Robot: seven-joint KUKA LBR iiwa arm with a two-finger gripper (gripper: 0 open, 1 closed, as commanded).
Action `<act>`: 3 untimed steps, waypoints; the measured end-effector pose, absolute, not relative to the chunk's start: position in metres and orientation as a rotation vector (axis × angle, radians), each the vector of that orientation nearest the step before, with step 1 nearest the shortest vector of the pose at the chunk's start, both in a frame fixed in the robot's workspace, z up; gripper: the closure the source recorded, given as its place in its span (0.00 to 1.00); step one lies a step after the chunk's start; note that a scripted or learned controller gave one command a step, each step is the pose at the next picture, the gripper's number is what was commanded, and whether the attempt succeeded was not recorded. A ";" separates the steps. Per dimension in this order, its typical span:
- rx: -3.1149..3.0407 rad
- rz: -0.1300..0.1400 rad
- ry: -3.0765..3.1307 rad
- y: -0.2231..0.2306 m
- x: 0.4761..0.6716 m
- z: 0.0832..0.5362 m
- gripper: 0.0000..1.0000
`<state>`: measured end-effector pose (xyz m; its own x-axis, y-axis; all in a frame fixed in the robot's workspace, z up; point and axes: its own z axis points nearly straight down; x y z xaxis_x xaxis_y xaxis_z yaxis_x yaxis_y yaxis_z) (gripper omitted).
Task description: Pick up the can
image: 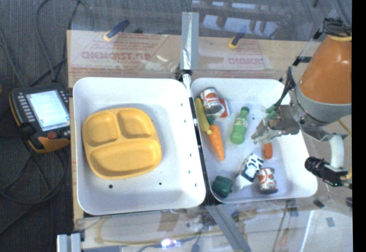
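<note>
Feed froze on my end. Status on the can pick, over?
Gripper hovers in right bin, holding nothing. Can lies at bin's far left, untouched. Green bottle and carrot lie between.

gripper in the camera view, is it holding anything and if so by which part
It cannot be told. The gripper hangs over the right bin, near a small orange piece; both cans lie apart from it.
</note>
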<state>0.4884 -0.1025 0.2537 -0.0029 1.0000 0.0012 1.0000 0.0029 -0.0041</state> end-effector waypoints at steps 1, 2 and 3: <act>-2.079 0.003 -2.353 -0.077 0.597 0.216 0.00; -2.128 0.001 -2.310 -0.077 0.630 0.265 0.00; -2.406 0.003 -2.014 -0.066 0.648 0.182 0.00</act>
<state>0.6480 -0.0660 0.1824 0.1759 0.9844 0.0013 0.9844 -0.1758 -0.0041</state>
